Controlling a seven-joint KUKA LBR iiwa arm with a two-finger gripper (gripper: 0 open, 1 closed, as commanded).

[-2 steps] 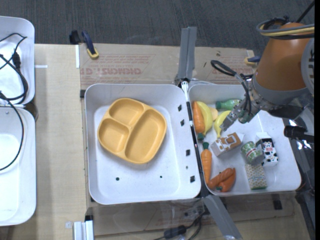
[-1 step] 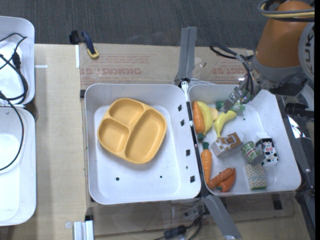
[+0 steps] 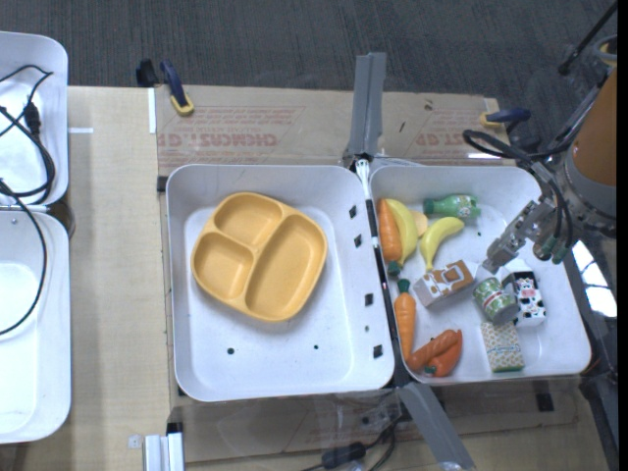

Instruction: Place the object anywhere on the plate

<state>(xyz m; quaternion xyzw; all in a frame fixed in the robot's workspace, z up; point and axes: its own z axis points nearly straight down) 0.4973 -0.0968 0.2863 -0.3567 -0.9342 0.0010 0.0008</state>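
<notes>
Where the bench is seen from the fixed overhead camera, 2 shallow white bins sit side by side: the left bin and the right bin, joined along a hinge-like strip. In the left bin, a yellow 3-compartment plate lies toward 10 o'clock of the bin's centre, nothing resting on it. The right bin carries the loose objects: 2 bananas near 11 o'clock, an orange carrot touching them on the left, a green bottle at 12 o'clock, a small brown-and-white carton at centre, a 2nd carrot at 8 o'clock, a red-orange pepper-like piece at 7 o'clock, a green can just right of centre, a black-and-white cow-print carton touching the can, and a pale green packet at 5 o'clock. The arm enters from 3 o'clock; the gripper points toward 8 o'clock, tips just above the can and beside the brown carton. Finger spacing cannot be told at this resolution, and no object is seen between the fingers.
</notes>
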